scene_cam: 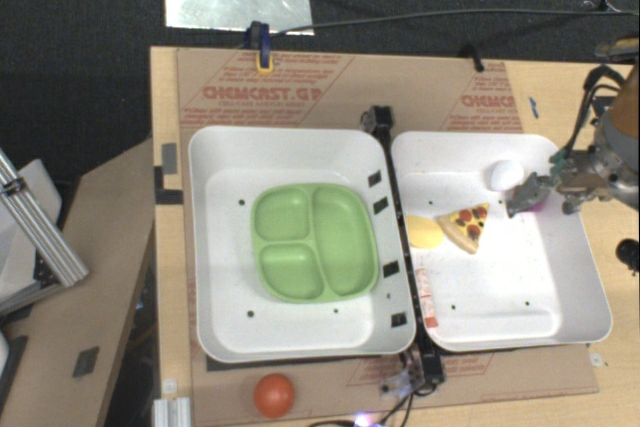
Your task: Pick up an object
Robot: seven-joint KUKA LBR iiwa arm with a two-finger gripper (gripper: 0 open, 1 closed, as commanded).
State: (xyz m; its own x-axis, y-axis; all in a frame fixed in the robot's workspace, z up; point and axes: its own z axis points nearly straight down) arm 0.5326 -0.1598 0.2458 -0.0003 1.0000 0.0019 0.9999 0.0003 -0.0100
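Two white bins are parked side by side on the surface (170,245), on a sheet of brown cardboard with red print. The left bin (215,165) is taken up by a green divided plate (315,242) with three compartments, sitting roughly in the middle. In the right bin (580,305), a toy pizza slice (468,227) is seen lying flat near the left wall, with a pale yellow round piece (424,233) just beside it on the left, touching or nearly so. A small white rounded object (503,174) is found further back, near the far wall.

The gripper (527,196) is reached in from the right edge and is hung low over the right bin, just right of the pizza slice and just near of the white object. Something purple is glimpsed at its tip. Whether the fingers are open or closed can't be told from this angle, too dark and blurry.

Outside the bins, an orange-red ball (274,395) is spotted on the near edge of the cardboard.
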